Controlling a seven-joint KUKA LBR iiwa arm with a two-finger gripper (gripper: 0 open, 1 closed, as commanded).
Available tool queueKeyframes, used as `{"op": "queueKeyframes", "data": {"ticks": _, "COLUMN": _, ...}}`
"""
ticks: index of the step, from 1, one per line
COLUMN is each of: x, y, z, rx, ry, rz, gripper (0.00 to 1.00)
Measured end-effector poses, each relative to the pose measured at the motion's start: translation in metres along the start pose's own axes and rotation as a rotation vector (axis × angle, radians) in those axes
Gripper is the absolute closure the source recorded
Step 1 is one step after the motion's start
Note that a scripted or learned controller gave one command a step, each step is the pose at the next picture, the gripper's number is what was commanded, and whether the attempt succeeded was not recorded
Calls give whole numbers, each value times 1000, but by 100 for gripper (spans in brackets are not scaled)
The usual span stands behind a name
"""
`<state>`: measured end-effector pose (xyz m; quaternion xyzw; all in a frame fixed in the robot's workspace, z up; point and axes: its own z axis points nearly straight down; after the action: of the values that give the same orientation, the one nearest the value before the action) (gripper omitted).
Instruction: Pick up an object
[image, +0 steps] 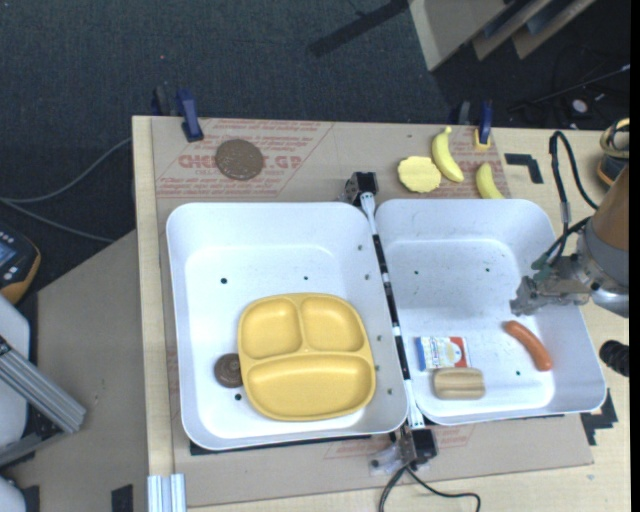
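Lying diagonally, upper-left to lower-right, sausage (528, 344) sits below end effector (524, 303); its grip state unclear.

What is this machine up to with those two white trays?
A robot arm reaches in from the right, its gripper low over the right bin, just above a toy sausage. It holds nothing yet. A small carton and a bread-like block lie nearby. The left bin has a yellow tray and a brown disc.

Perhaps "CHO…G.P." on cardboard (290, 160)
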<state>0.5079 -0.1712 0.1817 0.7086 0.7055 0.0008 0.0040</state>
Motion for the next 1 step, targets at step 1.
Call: {"op": "queueKeyframes", "data": {"ticks": 1, "x": 3, "y": 0, "z": 5, "rx": 6, "ry": 4, "rz": -4, "gripper": 0}}
